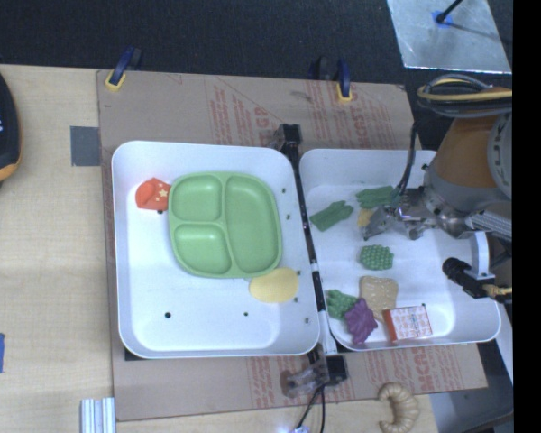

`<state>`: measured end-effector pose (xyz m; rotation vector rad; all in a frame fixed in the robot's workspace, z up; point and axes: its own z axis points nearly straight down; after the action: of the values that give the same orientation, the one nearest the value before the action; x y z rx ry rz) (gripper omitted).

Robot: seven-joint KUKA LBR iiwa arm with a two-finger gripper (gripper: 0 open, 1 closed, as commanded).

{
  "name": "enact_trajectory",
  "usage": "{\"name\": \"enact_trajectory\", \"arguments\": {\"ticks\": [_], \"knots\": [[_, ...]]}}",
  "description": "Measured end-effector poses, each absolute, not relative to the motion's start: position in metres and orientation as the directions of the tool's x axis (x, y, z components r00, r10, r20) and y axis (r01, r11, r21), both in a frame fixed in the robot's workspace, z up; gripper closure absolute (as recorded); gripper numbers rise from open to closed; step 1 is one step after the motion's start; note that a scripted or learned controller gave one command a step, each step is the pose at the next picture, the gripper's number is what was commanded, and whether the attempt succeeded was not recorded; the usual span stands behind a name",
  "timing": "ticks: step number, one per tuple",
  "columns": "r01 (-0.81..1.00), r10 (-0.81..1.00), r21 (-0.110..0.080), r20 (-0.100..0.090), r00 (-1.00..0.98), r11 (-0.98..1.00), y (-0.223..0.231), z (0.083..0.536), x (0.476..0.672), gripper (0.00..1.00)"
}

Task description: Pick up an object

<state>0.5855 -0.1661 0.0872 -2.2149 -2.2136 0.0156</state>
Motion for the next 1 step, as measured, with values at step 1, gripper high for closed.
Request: {"name": "enact_trajectory", "arguments": {"ticks": [1], "knots": [[1.000, 1.000, 0.003, 0.001, -0.009, 0.009, -0.1217, 0.1137, 0.6446, 0.00]]}}
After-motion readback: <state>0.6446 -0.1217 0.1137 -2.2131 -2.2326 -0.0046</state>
